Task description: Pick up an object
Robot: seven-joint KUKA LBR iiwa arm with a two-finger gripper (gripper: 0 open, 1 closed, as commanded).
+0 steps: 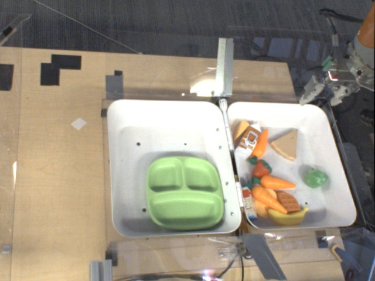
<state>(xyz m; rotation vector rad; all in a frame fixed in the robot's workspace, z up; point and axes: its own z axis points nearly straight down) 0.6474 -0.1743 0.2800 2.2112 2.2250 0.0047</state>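
Note:
The right bin (pixel 328 119) holds a pile of toy food along its left side. There is a small orange-and-white carton (pixel 246 136), a carrot (pixel 261 143), a strawberry (pixel 261 168), two more carrots (pixel 278 182), a brown wafer (pixel 288 201) and a banana (pixel 287 216). A tan bread wedge (pixel 285 144) and a green ball (pixel 315 178) lie apart from the pile. My gripper (pixel 324 91) hangs over the bin's far right corner, open, with nothing between its fingers.
In the left bin (pixel 126 133), a green divided plate (pixel 185 192) sits toward the front. A grey metal post (pixel 225 69) stands behind the seam between the bins. Cables and dark equipment lie off the bench at the right.

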